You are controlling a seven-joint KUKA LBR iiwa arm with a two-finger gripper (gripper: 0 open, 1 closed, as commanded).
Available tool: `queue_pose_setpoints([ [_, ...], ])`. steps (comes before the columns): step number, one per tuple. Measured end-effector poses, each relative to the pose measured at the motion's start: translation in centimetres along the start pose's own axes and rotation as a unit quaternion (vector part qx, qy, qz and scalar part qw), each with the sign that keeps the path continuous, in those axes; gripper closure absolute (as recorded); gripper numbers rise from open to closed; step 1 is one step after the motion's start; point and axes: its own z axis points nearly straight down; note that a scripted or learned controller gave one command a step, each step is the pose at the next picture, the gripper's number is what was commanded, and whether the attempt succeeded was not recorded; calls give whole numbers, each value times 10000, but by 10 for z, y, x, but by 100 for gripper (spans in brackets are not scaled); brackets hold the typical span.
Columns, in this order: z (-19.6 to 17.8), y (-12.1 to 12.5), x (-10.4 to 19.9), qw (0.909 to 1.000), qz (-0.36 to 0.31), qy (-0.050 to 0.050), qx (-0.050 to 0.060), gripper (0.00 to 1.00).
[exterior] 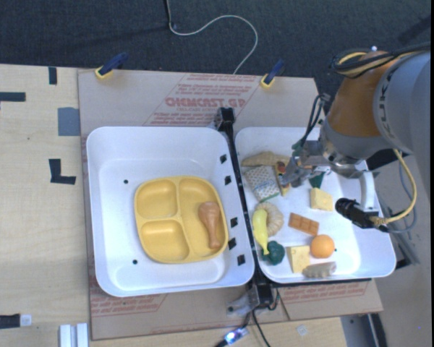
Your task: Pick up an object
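Hovering low over the far-left part of the right bin [380,262], the gripper [293,170] is sitting above a cluster of small toy foods; whether it is open or shut cannot be told from this slanted view. Nearest beneath it are lying a speckled green packet [262,182] and a pale bread-like piece [262,159]. Further along, a yellow banana [260,228], a brown cracker [304,224], a cheese wedge [321,199] and an orange [322,246] are resting. All are probably light and rigid; the packet looks flat, so pinching across its narrow edges seems best. The left bin [105,194] is carrying a yellow tray [159,212] with a drumstick [212,223].
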Motion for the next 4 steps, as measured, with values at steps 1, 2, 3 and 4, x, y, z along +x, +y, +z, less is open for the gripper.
queue_pose_setpoints([
  [1, -44, 6, 4, 10000, -5, 1, -2, 100],
  [2, -67, 7, 5, 10000, -1, 3, 8, 100],
  [3, -75, 7, 58, 10000, -26, 8, 15, 100],
  [4, -76, -7, 111, 10000, -27, 7, 27, 100],
])
